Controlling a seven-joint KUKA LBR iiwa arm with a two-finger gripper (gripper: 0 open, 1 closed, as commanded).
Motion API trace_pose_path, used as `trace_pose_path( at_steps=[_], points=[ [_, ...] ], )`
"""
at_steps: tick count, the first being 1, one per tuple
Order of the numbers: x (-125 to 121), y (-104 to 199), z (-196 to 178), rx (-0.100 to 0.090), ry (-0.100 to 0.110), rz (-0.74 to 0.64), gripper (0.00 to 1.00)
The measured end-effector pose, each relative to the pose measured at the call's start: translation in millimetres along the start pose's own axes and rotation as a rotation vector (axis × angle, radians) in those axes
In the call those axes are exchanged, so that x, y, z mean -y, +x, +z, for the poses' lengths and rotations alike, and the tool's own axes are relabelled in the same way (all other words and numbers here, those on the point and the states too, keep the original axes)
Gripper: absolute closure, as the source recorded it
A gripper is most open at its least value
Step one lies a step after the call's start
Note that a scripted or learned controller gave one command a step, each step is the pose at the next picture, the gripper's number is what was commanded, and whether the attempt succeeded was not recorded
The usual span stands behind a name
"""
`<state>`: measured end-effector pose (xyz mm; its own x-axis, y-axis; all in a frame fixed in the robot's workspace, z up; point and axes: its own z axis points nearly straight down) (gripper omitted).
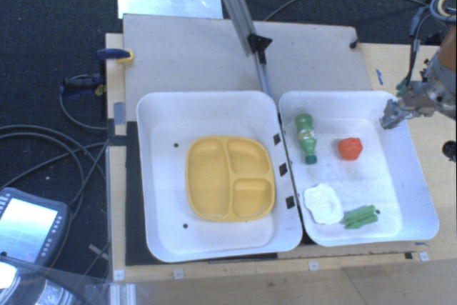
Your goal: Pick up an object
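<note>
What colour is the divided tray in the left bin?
Yellow. The divided plastic tray lies flat in the left white bin, clearest in the camera view.

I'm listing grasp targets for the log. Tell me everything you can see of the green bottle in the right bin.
The green bottle is small and looks like plastic, with a rounded darker green cap end pointing to the far side of the bin and a paler band around its middle. It lies on its side on the floor of the right bin, near the left wall. Nothing touches it; the orange-red object sits apart to its right.
</note>
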<state>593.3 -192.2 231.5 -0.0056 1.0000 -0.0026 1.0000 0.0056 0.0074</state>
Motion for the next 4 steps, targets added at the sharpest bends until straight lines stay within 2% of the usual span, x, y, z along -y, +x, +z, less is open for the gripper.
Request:
trace_pose_path(
  at_steps=[1, 3, 4],
  points=[
    [-2, 0, -41, -0.001, 0.001, -0.002, 1.0],
    [30, 94, -17, -0.005, 0.008, -0.004, 1.0],
    [31, 142, -18, -0.005, 0.007, -0.006, 1.0]
  ],
)
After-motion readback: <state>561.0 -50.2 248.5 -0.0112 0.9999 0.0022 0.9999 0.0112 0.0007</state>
